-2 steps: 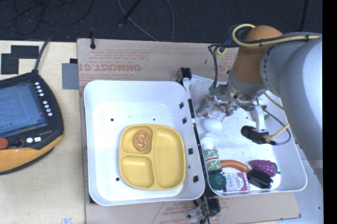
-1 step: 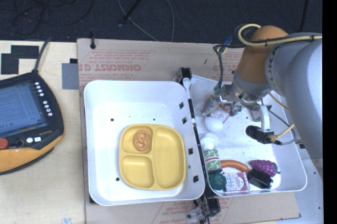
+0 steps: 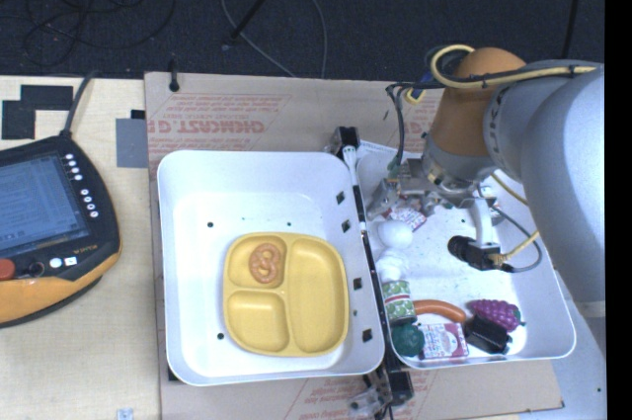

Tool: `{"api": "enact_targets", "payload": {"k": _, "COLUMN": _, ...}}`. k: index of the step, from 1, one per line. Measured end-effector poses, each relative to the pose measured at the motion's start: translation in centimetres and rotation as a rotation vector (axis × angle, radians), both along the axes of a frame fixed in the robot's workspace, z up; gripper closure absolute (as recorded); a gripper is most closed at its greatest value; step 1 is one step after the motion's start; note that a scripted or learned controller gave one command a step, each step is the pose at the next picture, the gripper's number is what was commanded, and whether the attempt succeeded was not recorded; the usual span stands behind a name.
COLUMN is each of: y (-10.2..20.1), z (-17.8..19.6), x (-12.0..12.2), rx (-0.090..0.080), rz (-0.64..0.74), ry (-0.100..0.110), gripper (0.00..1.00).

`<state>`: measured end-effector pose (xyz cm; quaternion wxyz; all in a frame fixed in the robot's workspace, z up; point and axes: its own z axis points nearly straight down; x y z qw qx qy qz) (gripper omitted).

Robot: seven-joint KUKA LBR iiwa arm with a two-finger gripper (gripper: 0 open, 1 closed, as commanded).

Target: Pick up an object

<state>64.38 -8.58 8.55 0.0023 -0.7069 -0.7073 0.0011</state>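
My gripper [image 3: 413,199] hangs low over the back left part of the right bin [image 3: 553,309], below the orange band of the arm [image 3: 472,107]. Directly under and in front of it lies a white egg-shaped object [image 3: 398,233], with a small red and white item [image 3: 410,215] at the gripper's tip. A second white lump [image 3: 390,267] lies just nearer. Whether anything sits between the fingers is hidden by the wrist and cables.
Along the right bin's front lie a green can [image 3: 398,299], an orange sausage [image 3: 439,310], purple grapes [image 3: 497,313], a pink carton [image 3: 446,341] and a black piece [image 3: 486,337]. The left bin [image 3: 188,210] holds a yellow divided plate [image 3: 306,304] bearing a pretzel [image 3: 265,262]. A tablet pendant [image 3: 44,220] rests at far left.
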Motion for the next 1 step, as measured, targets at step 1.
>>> {"api": "enact_targets", "payload": {"k": 1, "y": -0.25, "z": 0.14, "x": -9.26, "rx": 0.001, "rz": -0.002, "ry": 0.001, "gripper": 0.00}}
